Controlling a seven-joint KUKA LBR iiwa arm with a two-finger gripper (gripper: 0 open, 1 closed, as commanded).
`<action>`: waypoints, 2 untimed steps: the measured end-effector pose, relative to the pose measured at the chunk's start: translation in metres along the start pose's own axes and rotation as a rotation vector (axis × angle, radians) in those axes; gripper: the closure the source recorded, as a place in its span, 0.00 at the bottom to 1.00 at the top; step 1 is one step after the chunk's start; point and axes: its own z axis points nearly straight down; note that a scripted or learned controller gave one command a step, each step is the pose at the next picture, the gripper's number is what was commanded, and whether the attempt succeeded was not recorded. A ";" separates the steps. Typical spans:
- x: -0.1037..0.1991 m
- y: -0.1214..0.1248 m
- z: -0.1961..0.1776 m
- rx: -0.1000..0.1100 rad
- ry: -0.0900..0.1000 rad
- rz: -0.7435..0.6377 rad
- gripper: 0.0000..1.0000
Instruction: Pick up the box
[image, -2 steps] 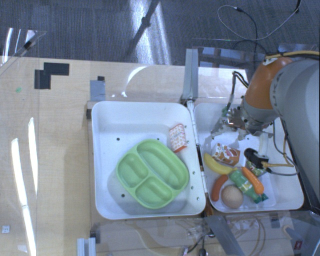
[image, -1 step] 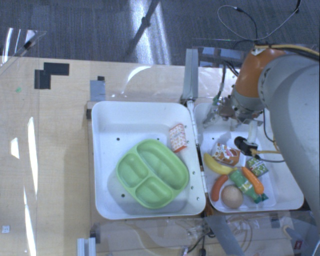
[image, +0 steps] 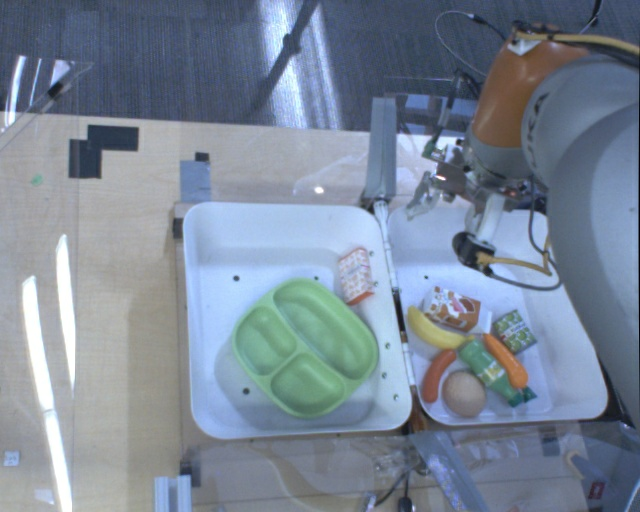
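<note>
The arm hangs at the upper right of the frame, its gripper (image: 432, 190) above the far end of the right bin (image: 580, 330); whether it's open or closed, I can't tell. The box (image: 354, 276) leans against the right wall of the left bin (image: 205, 300), just beside the green divided plate (image: 305, 347), well apart from the gripper

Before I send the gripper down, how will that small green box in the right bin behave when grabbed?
The green box looks like a small carton, probably light with flat, stiff faces. It lies near the bin wall, close to the carrot, so closing fingers may nudge both. It could slide on the smooth white floor.
</note>
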 end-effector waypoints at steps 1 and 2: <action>-0.063 0.016 0.092 0.005 -0.001 -0.124 0.00; -0.057 -0.037 0.098 -0.001 0.002 0.214 0.00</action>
